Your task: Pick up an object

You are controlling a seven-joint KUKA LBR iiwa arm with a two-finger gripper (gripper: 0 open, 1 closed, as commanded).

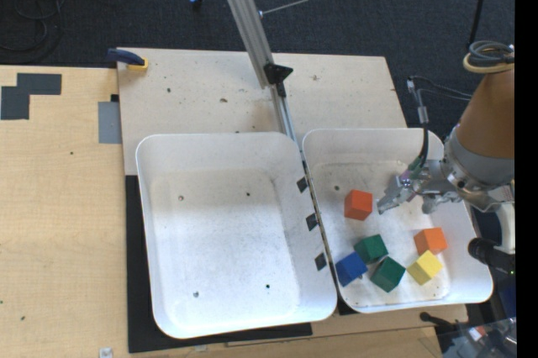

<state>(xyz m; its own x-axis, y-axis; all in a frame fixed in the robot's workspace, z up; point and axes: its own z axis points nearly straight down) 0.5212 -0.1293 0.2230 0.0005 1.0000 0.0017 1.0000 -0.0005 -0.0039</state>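
The end effector (395, 198) — grip state unclear — hovers in the right white bin (336, 148), just beside the red-orange cube (358, 204), with bare floor behind.

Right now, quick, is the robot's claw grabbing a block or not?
Gripper: hovering over the right bin, beside the red-orange cube; no block is seen in it. Open or shut cannot be told.

Blocks are crowding the right bin's (332, 148) near corner; its far half is lying open, the red block (359, 204) standing alone there.
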